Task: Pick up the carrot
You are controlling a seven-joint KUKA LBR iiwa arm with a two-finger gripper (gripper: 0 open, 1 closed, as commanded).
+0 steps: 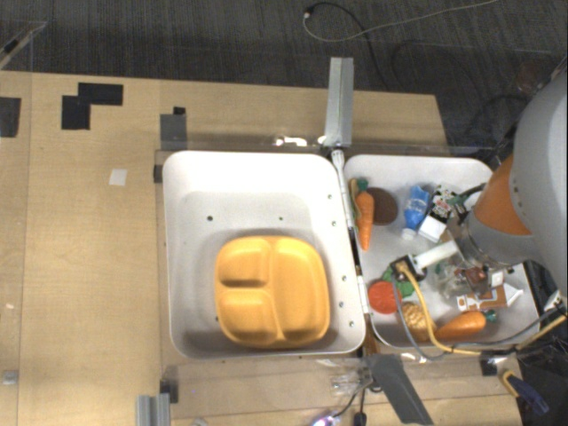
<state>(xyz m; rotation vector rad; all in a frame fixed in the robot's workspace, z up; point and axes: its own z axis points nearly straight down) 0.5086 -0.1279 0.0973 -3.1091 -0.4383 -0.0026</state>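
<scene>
The carrot [365, 220], orange with a green top, lies along the left wall of the right bin [390, 169], pointing toward the front. My gripper [470, 280] hangs low over the right half of that bin, well to the right of the carrot and apart from it. The wrist and its fittings cover the fingertips. A second orange, carrot-like piece [461, 326] lies just in front of the gripper near the bin's front edge.
A yellow divided plate [271, 288] sits in the left bin [191, 238]. In the right bin lie a brown round item [384, 204] beside the carrot, a blue bottle [416, 209], a red item [383, 297] and some small clutter.
</scene>
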